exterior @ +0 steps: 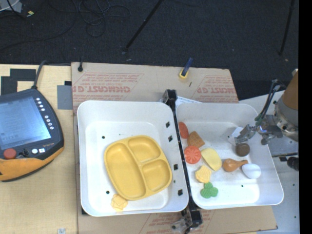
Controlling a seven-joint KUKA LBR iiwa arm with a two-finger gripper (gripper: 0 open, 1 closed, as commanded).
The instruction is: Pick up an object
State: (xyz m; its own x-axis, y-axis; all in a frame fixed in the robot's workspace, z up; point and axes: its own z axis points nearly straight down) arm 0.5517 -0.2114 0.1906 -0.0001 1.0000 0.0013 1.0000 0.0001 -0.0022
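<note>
I see the brown ball (242,149) in the right bin (273,189), just right of the chicken drumstick's (234,165) upper end. My gripper (242,138) hangs directly over that ball, arm reaching in low from the right; finger state I cannot tell.

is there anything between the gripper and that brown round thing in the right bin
Nothing visible stands between them. The gripper sits just above the brown round piece near the right bin's far right side. The drumstick and white egg lie beyond it, toward the camera.
</note>
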